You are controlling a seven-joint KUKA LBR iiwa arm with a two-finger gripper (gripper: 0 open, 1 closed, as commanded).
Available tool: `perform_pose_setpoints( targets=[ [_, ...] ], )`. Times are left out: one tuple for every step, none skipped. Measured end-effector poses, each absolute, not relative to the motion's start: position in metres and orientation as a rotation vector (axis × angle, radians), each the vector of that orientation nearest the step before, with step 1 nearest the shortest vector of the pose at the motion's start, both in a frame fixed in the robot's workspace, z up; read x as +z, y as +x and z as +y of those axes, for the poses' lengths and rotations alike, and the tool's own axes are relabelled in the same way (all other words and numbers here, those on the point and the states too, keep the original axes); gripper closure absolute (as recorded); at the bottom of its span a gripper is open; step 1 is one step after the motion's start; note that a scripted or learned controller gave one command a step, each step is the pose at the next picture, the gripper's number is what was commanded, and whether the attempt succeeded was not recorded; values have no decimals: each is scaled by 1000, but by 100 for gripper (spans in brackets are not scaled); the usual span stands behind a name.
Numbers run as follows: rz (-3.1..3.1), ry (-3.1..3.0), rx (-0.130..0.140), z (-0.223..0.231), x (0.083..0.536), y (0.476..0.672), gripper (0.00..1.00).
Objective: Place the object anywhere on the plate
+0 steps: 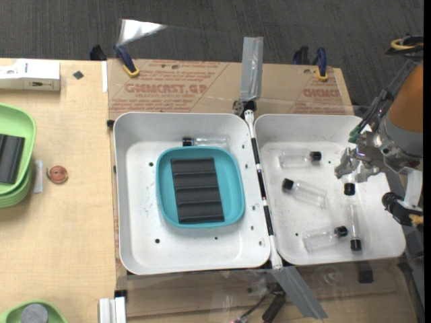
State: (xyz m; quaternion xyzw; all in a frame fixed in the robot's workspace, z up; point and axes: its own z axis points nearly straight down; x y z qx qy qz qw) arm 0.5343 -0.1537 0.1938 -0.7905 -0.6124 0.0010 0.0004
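A teal plate (232, 180) holding a black ridged insert (196, 190) lies in the middle of the left bin (135, 200). Several clear vials with black caps lie in the right bin (384, 244): one at the back (300, 158), one in the middle (304, 191), two near the front (322, 237) (353, 224). My gripper (350, 169) hangs over the right bin's right side, well away from the plate. A small black cap (349, 189) sits just below it; whether that vial is held is unclear.
One more clear vial (204, 141) lies at the back of the left bin behind the plate. The ridge where the bins meet (259, 187) runs between plate and gripper. A green tray (13, 157) stands on the bench at the far left.
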Motion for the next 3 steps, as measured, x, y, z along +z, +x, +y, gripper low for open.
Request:
perform_pose_setpoints(
  targets=[
    [-1924, -2483, 3, -154, 194, 534, 0],
    [-1887, -2512, 5, -204, 279, 500, 0],
    [-1711, -2634, 7, -208, 395, 521, 0]
  ],
)
